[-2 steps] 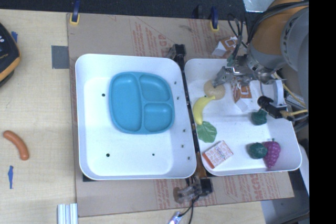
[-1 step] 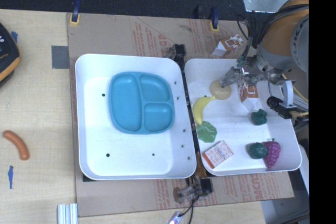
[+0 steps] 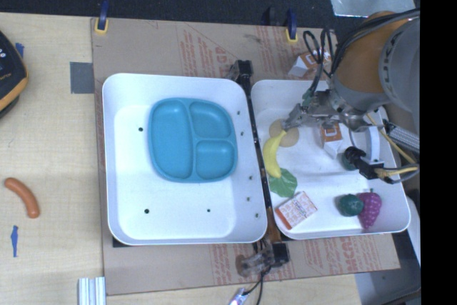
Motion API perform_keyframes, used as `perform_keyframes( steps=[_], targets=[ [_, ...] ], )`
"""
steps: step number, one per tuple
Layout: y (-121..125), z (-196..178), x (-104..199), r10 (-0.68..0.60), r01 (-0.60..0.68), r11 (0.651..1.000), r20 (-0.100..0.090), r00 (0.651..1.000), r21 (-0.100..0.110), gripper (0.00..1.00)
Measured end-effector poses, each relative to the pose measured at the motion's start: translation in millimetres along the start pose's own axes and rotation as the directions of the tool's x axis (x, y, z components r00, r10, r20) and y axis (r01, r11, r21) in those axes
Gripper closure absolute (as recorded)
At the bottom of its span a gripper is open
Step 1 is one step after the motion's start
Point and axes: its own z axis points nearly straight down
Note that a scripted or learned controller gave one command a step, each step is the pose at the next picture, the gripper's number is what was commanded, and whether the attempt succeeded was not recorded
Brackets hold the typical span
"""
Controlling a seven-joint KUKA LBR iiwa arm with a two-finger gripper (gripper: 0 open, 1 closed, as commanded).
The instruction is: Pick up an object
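Observation:
The right bin [image 3: 318, 166] holds a yellow banana [image 3: 272, 153] near its left wall, with a green leafy item [image 3: 283, 183] at the banana's lower end. A red and white packet [image 3: 295, 209] lies by the front wall. A dark green object [image 3: 350, 205] and purple grapes [image 3: 370, 208] sit together at the front right. My gripper [image 3: 301, 115] hangs over the back of this bin, just above and right of the banana's top end. Nothing is visibly held in it. The arm's grey and orange body hides the bin's back right corner.
The left bin [image 3: 113, 153] holds a blue divided plate [image 3: 193, 139]. On the bench at the far left lie an orange sausage [image 3: 23, 196] and a yellow and black device [image 3: 8, 78]. Clamps and cables sit along the cardboard's edges.

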Motion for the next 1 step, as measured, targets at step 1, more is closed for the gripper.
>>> perform_keyframes(
  steps=[1],
  targets=[
    [5.2,-101.2,60.9,0.004,-0.003,1.000,-0.010,1.000,0.030,0.00]
  ],
)
